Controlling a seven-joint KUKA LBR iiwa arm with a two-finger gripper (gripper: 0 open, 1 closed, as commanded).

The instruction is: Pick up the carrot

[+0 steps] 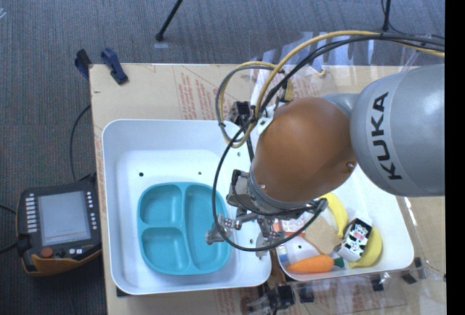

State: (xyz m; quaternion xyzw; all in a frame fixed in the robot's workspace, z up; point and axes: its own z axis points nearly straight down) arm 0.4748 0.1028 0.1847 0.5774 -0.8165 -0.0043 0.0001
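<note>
The carrot (312, 263) is orange with a small green end and lies flat near the front edge of the right bin (404, 234). My gripper (256, 232) hangs below the arm's big orange band (301, 150), over the wall between the two bins. It sits a short way left of and slightly behind the carrot. Cables and the wrist body hide much of it.
A blue three-compartment tray (178, 226) lies in the left bin (120, 183). Near the carrot in the right bin are a yellow banana (337, 210), a black-and-white cow-patterned item (354, 239) and a tan piece (318, 236). A teach pendant (58, 223) sits left of the bench.
</note>
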